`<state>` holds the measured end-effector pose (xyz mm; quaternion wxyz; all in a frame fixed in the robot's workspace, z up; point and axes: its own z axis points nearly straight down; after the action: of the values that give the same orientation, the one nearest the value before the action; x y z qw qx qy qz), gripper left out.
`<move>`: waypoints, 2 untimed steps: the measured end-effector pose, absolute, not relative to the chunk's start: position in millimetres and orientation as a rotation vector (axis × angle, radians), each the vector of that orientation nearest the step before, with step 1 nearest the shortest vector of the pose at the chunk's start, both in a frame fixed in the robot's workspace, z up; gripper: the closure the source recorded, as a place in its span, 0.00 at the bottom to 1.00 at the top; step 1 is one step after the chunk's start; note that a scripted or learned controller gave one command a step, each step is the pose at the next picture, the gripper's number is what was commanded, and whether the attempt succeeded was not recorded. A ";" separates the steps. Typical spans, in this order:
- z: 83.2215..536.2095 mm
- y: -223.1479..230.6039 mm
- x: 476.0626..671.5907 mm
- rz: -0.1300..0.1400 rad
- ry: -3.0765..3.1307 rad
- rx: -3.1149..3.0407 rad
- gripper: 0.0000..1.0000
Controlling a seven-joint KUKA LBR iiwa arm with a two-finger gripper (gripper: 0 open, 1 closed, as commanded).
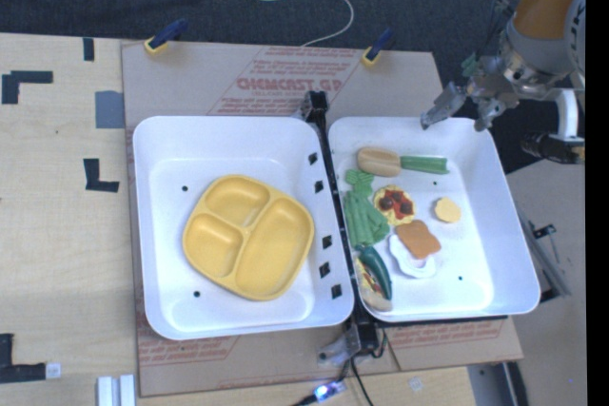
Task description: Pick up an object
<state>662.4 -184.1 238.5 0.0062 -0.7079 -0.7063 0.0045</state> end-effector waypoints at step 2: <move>183.5 -179.2 662.2 0.008 -2.221 -2.215 0.00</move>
<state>662.2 -179.2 183.5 0.0025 -0.7063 -0.7079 0.0024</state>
